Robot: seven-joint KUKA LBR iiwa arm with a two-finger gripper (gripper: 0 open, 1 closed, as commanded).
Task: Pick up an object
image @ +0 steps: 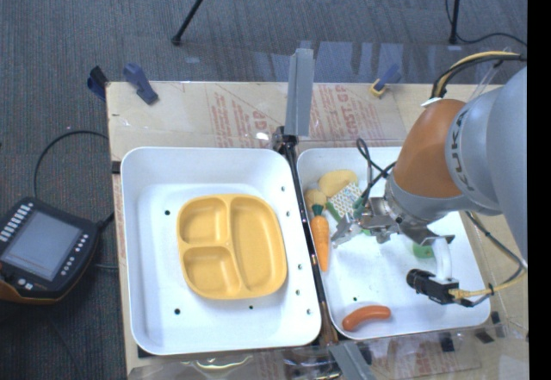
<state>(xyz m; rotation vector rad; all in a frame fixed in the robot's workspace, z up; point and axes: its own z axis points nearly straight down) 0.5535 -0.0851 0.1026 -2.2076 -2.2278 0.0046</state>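
Note:
The right bin [385, 282] holds an orange carrot [321, 242] along its left wall. Two yellow pieces of toy food [337, 182] and a white meshed piece [348, 196] lie at its upper left. A red-orange sausage [366, 316] rests near the front rim. My gripper [348, 226] is low inside this bin, pointing left, just right of the carrot and below the meshed piece. The wrist hides what lies under it. A small green piece [423, 248] peeks out beneath the arm.
The left bin [142, 197] carries a yellow three-compartment plate [231, 246]. The arm's orange band and grey body [448, 163] cover the right bin's upper right. A black connector with cable [428, 283] hangs over the bin's right side. A grey post [300, 94] stands behind the bins.

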